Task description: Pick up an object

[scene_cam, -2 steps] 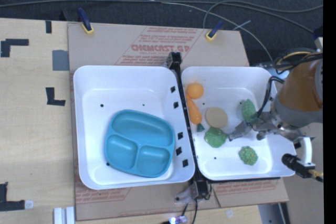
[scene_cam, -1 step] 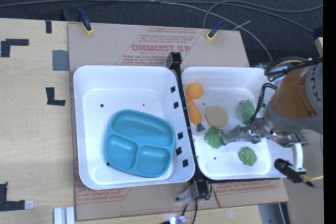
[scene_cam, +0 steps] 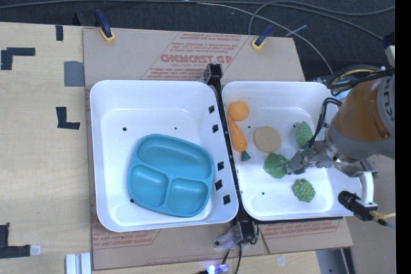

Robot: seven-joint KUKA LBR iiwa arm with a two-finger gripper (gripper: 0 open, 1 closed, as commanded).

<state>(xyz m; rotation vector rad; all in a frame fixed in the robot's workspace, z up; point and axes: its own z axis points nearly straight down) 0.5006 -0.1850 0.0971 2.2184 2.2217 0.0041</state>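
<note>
Bench [scene_cam: 38, 138]: carries two white bins side by side on a cardboard sheet.
Left bin [scene_cam: 103, 99]: holds a blue tray [scene_cam: 171, 175] with three compartments, lying toward the bin's front edge; nothing sits on it.
Right bin [scene_cam: 282, 90]: holds all the loose pieces, so the pick has to happen here.
Arm [scene_cam: 366, 115]: reaches in over the right bin's right edge, wrist low above the bin floor.
Gripper [scene_cam: 302, 162]: down near the middle of the right bin, its tip just beside the green leafy piece [scene_cam: 275, 165]; whether it is wide, narrow or closed on anything, I cannot tell.
Tan disc [scene_cam: 266, 138]: flat on the floor, near the bin's centre, just behind the green leafy piece.
Orange ball [scene_cam: 238, 111]: near the bin's back-left corner.
Carrot [scene_cam: 237, 137]: along the left edge, just in front of the ball.
Broccoli pieces: one [scene_cam: 303, 133] toward the right edge, one [scene_cam: 304, 190] toward the front edge.
Progress: every piece lies on the bin floor, so nothing is lifted yet; judging by the pose, the approach is made, and the grasp and lift remain.
</note>
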